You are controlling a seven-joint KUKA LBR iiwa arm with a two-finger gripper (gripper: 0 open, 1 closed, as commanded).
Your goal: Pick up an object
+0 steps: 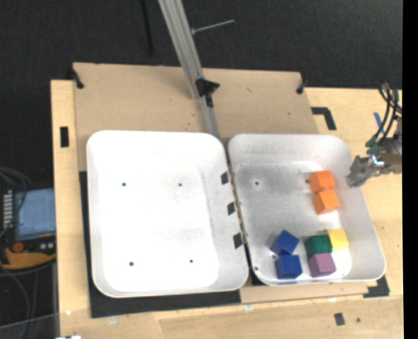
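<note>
Gripper (pixel 359 171) at right rim of right bin (pixel 279 147), just past the edge, entering from the right side of the view. Finger state not readable at this size; nothing seen held. Wrist cabling above it, grey metal, blurred.

Nearest candidates: two orange cubes (pixel 322 181), stacked close along the view, one above the other, touching or nearly so. Both lie just left of the gripper, inside the bin, upper one roughly level with it, lower one (pixel 327 201) slightly toward the near edge. Short leftward reach and a descent judged enough to get over either. Cubes, so no long axis to align with; faces sit a little skewed to the bin wall.

Remaining objects clustered at near-right corner of right bin, well apart from the gripper, toward the bottom of the view:
- blue cubes, two: (pixel 285 242) and (pixel 288 265), one just behind the other
- green cube (pixel 318 246), one
- yellow cube (pixel 338 239), one, touching the green
- purple cube (pixel 323 263), one, just in front of the green

Total seven cubes, all in right bin. Cluster packed tight; neighbours likely to crowd fingers there. Orange pair also close together, so a grasp across the free sides judged safer than between them.

Left bin (pixel 110 189) white, a few small dark dots on its floor. Slanted aluminium post (pixel 184 41) rising behind the bins. Pendant and cables (pixel 25 221) off bench at far left.

Nothing lifted yet.
</note>
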